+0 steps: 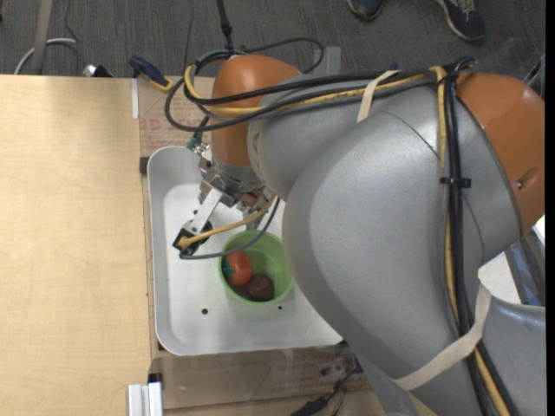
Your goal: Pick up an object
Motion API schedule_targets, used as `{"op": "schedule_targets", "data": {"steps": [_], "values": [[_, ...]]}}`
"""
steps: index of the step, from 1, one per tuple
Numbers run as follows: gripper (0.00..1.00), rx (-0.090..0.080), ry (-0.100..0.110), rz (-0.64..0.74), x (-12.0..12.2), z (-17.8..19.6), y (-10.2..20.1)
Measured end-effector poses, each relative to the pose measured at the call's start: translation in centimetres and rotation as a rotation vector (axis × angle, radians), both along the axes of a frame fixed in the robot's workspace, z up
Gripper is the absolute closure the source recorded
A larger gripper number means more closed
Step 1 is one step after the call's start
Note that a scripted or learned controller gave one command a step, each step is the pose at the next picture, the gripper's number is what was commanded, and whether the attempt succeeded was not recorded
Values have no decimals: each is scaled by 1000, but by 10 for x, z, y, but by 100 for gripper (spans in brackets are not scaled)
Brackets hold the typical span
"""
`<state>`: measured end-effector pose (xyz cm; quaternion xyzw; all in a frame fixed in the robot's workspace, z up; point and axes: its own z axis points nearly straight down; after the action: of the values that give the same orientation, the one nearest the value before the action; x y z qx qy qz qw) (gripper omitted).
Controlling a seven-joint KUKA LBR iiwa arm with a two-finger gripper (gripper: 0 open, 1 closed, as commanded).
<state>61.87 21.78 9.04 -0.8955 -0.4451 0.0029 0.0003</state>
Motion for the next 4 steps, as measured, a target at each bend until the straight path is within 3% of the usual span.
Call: {"op": "schedule_targets", "data": {"steps": [1, 2, 3, 4], "values": [[100, -1, 3, -2, 0, 9, -2], [100, 2, 0, 327, -51, 37, -42], [100, 2, -3, 533, -59, 106, -35], [100, 5, 2, 956, -127, 0, 10]]}}
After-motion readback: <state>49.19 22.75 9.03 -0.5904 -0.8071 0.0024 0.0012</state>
